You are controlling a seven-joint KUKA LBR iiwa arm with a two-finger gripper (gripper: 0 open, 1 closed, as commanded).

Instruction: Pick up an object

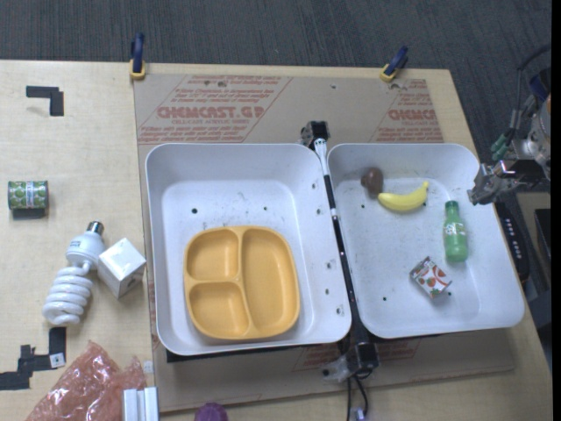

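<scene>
Tray in left bin; banana, bottle in right bin

A pale wooden bench stands on dark grey carpet, with a brown printed board clamped on top.
</scene>
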